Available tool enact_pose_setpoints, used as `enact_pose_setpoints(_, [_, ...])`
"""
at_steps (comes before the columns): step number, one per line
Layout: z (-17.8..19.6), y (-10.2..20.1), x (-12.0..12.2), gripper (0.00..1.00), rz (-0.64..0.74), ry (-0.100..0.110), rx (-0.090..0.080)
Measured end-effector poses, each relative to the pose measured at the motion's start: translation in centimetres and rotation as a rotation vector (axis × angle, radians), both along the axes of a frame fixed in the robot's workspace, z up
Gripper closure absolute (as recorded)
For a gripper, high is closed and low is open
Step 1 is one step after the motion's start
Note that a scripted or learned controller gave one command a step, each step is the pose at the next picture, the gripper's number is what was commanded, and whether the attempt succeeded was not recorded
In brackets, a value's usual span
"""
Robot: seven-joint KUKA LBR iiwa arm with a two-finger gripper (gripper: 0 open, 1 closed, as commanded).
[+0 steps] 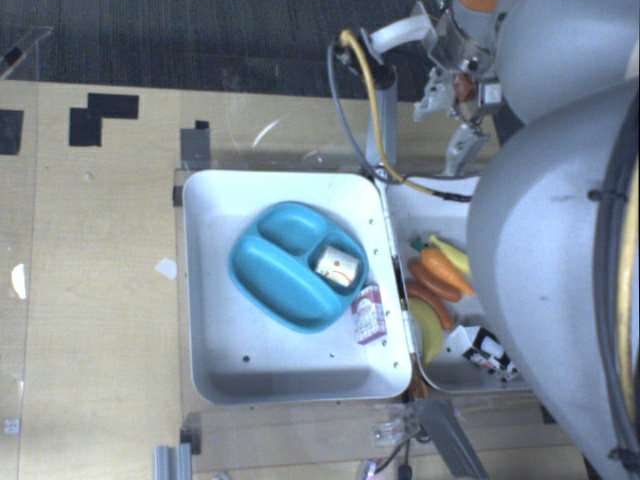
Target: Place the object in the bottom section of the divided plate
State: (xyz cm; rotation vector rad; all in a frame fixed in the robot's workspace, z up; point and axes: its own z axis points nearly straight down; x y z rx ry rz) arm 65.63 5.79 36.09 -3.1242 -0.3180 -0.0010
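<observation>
The grey arm [560, 268] bulks over the right side of the worktop [100, 268], hiding much of the right-hand bin [440, 200]. Its jaws [455, 118] hang above the far edge of that bin with nothing between them; whether they are spread or pressed together I cannot tell from here.

In the left bin [215, 368] lies the blue divided plate [290, 268]. A small white and orange object [338, 266] sits in its small right-hand section, not in the large bottom one. I take this for the thing to be moved, though that is my guess. It looks like a small, light packet or tub; its make is too blurred to name. It will likely handle easily but may slide on the smooth plate, so a grip across its short sides seems best.

Just beside the plate's lower right rim lies a small pink-labelled bottle [369, 315]. In the right bin I see a carrot [440, 273], a banana [452, 253] and a yellow-green fruit [428, 326].
</observation>
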Motion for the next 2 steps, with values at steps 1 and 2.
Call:
enact_pose_setpoints(1, [-1.34,0.75,0.72,0.00,0.001,0.000,0.000])
enact_pose_setpoints(2, [-0.37,0.59,0.78,1.00,-0.001,0.001,0.000])
